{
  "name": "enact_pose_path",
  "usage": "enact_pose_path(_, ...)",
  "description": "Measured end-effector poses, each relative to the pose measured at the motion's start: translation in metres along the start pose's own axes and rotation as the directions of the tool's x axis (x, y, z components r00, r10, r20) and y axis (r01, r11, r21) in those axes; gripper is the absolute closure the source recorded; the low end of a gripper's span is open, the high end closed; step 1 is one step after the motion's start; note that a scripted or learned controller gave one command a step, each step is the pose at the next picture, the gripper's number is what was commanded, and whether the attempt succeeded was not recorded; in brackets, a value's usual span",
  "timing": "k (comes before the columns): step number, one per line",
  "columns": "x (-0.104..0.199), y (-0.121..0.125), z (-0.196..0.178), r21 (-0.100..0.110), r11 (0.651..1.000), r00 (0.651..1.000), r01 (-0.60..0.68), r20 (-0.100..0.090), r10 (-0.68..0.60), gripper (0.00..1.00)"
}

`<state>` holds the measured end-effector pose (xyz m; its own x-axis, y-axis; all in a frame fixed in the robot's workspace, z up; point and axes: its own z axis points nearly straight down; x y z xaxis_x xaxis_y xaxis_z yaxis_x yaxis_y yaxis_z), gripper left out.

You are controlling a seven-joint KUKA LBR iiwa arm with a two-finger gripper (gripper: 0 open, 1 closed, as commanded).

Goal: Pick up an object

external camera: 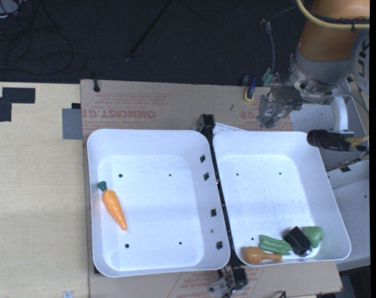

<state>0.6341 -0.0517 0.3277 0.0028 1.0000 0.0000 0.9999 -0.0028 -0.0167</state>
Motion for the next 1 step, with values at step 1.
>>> enact_pose_path(1,-0.0593,0.0100,0.0045,-0.015,1.000,1.000,0.000,0.002,0.000,1.00)
